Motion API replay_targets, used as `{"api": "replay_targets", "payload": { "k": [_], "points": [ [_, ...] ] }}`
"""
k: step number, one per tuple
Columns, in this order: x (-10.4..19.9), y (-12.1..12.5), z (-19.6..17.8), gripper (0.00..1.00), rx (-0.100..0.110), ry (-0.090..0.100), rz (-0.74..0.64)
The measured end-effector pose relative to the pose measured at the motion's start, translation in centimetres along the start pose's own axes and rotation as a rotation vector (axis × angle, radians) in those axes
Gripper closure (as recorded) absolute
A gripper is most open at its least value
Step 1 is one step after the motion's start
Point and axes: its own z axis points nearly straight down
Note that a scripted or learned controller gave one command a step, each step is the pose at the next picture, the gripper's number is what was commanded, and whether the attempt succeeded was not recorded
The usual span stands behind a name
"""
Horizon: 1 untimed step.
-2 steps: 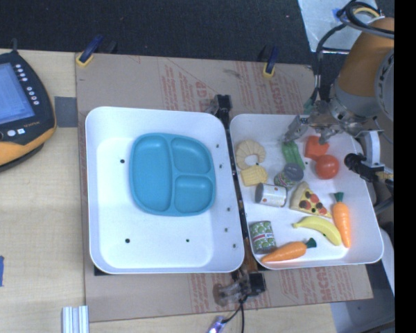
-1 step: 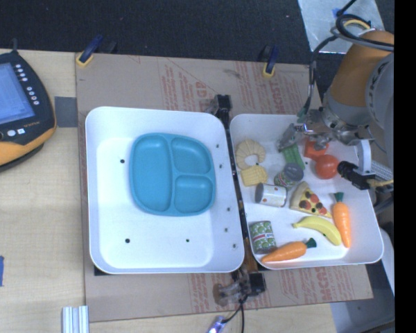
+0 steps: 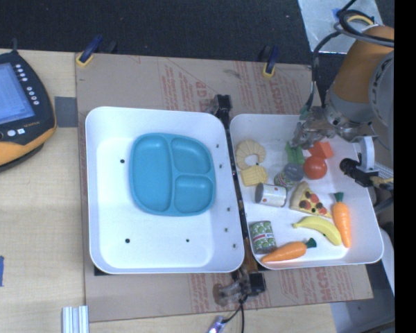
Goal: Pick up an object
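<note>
While the grey arm with its orange band (image 3: 357, 61) reaches in from your right, its gripper (image 3: 306, 134) sits low over the far side of the right white bin (image 3: 364, 255), just beside the round red plastic tomato (image 3: 315, 167); whether it is spread or pinching anything, you cannot tell. The left white bin (image 3: 107, 248) holds a blue divided plate (image 3: 172, 174).

The wooden bench (image 3: 35, 214) carries a brown cardboard sheet (image 3: 187, 82) at its centre, held at twelve o'clock by two blue-and-yellow clamps (image 3: 89, 50). On the cardboard sit two white bins, touching: the left bin (image 3: 104, 186) and the right bin (image 3: 364, 245). At nine o'clock an orange-edged control pendant (image 3: 10, 113) rests on the wood.
</note>
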Motion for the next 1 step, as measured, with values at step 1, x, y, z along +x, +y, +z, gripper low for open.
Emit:
{"api": "replay_targets", "payload": {
  "k": [1],
  "points": [
    [0.01,-0.01,0.02,0.00,0.000,0.000,0.000]
  ]
}}
